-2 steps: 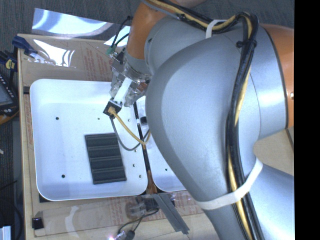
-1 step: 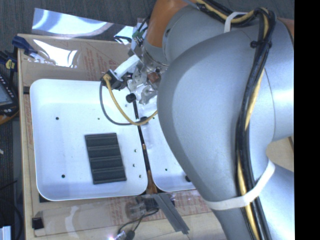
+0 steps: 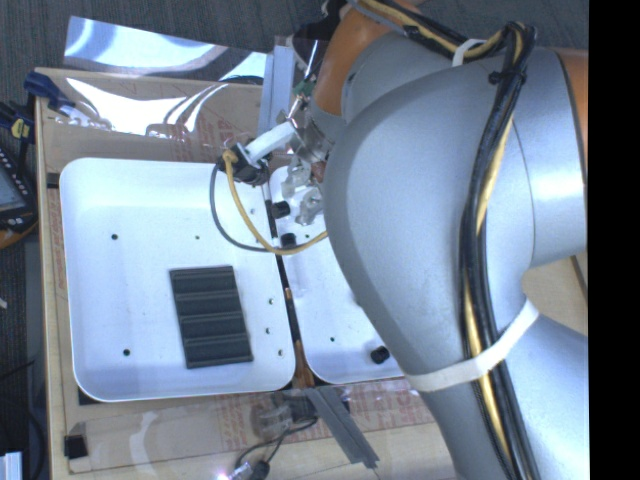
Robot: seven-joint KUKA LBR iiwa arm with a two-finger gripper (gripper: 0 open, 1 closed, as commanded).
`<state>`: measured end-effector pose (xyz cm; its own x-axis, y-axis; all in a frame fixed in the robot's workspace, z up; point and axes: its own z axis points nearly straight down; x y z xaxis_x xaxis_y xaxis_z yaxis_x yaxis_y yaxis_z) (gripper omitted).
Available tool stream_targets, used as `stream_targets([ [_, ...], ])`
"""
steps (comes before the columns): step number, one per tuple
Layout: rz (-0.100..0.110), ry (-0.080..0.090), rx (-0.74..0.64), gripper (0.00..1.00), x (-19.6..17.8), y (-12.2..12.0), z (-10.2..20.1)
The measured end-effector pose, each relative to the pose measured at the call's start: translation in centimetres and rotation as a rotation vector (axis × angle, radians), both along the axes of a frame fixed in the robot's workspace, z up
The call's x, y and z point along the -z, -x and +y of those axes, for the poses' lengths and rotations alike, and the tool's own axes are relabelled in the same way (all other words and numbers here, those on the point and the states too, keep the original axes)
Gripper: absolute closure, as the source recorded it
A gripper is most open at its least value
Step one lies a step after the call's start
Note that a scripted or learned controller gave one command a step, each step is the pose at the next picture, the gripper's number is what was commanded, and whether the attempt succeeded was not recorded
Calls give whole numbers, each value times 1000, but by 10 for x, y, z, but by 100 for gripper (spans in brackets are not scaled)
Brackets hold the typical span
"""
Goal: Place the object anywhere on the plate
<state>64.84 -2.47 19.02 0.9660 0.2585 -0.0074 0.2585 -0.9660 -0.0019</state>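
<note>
Above the seam between the two bins, my gripper hangs by the right bin's near wall; whether its fingers are spread or closed I cannot tell, and I see nothing between them. Well apart, in the left bin, the dark ribbed plate lies flat, its long axis running from far to near, slightly slanted.

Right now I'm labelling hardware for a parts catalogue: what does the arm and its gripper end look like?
The arm is a bulky rounded shell in glossy silver-grey, with an orange band near the wrist. Black and yellow cables run along its side, held by a white strap. The gripper end is a cluster of small metallic and white parts, with a yellow-and-black cable loop hanging from it.
</note>
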Motion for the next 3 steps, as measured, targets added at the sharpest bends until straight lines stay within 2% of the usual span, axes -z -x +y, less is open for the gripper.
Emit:
stream_targets([
  [1,-11,-1,-85,100,-132,0,93],
  [2,0,-3,-45,100,-109,81,-34],
  [3,1,-3,55,100,1,152,8],
])
